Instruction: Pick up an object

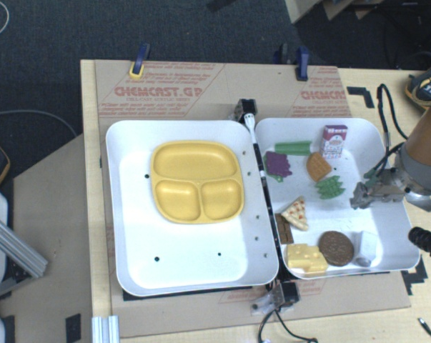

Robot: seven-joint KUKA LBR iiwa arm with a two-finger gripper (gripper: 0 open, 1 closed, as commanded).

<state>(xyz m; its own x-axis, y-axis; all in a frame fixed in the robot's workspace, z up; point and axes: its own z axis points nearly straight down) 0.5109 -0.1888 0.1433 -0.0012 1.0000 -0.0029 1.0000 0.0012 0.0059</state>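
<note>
Left bin (129, 213): yellow tray (197, 179). Right bin (365, 131): toy foods, jaws (364, 196) above floor, state unclear.

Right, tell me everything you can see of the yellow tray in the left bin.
The yellow tray is a rounded-corner, matte plastic-looking plate moulded into three compartments: one wide section along the far side and two smaller ones side by side nearer the camera. It lies flat and upright on the floor of the left bin, towards the far half, with nothing in its compartments. It touches only the bin floor, apart from the walls. The gripper is over the right bin.
</note>
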